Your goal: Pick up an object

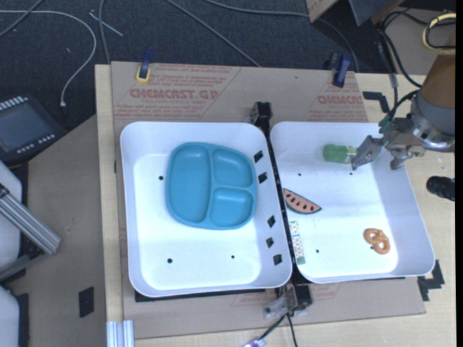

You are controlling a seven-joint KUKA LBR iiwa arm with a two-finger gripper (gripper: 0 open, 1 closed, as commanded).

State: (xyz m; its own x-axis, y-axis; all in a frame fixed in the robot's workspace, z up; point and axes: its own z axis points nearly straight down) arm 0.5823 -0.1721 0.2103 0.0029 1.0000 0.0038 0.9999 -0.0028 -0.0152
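Two bins sit side by side; the right bin (405, 215) holds a green toy (336, 152) at its far edge, a watermelon slice (300, 202) and a pretzel (377, 241). Just beside the green toy, the gripper (380, 154) hangs with fingers spread, gripping nothing. Nothing looks lifted yet, so I judge the pick undone.

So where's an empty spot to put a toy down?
Left bin: bare floor below the blue plate. Right bin: bare middle between watermelon slice and pretzel. Crowded at its top, where the gripper is beside the green thing.
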